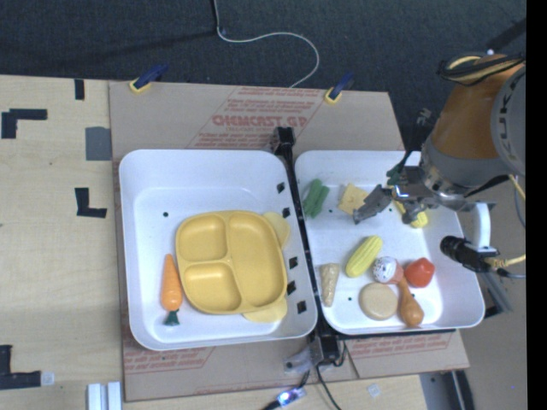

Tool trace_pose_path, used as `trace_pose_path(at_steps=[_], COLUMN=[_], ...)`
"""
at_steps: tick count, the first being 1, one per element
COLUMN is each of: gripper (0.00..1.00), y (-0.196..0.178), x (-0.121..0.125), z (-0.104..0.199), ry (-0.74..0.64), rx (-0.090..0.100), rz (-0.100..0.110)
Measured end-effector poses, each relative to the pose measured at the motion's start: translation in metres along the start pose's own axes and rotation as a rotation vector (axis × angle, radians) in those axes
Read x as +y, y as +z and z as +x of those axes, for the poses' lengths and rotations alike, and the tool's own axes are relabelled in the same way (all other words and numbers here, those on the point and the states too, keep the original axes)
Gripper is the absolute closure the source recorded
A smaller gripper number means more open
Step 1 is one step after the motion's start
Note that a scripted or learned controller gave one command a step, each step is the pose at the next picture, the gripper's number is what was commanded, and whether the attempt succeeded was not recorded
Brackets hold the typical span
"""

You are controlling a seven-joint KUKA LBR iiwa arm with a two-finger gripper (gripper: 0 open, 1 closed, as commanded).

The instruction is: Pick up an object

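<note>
My gripper (387, 206) hangs over the upper middle of the right bin (466, 310), with its dark fingers (369, 206) spread open and nothing between them. A yellow cheese wedge (351, 198) lies just left of the left finger. A small yellow piece (417, 219) sits beside the right finger. A green pickle (315, 196) lies at the bin's left wall. Below the gripper are a corn cob (364, 255), a white and red ball (385, 269), a red tomato (419, 272), a beige bun (378, 301), a brown drumstick (410, 307) and a pale beige piece (329, 282).
The left bin (141, 195) holds a yellow divided plate (231, 259) and an orange carrot (171, 284) at its left side. Pale yellow pieces (274, 224) stick out from under the plate. The arm's grey and orange body (474, 135) overhangs the right bin's far right corner.
</note>
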State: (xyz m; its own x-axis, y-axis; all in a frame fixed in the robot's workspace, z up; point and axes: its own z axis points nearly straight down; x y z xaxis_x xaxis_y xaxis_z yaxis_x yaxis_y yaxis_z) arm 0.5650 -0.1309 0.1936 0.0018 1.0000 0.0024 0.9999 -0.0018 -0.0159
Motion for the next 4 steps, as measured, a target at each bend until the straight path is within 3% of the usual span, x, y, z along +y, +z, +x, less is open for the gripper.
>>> trace_pose_path(at_steps=[1,3,4], gripper=[0.0,0.0,0.0], y=[-0.008,0.093,0.11], x=[0.003,-0.009,-0.009], z=[0.0,-0.004,-0.003], ry=[-0.003,-0.003,-0.003], rx=[-0.002,-0.003,-0.003], rz=[-0.014,-0.011,-0.013])
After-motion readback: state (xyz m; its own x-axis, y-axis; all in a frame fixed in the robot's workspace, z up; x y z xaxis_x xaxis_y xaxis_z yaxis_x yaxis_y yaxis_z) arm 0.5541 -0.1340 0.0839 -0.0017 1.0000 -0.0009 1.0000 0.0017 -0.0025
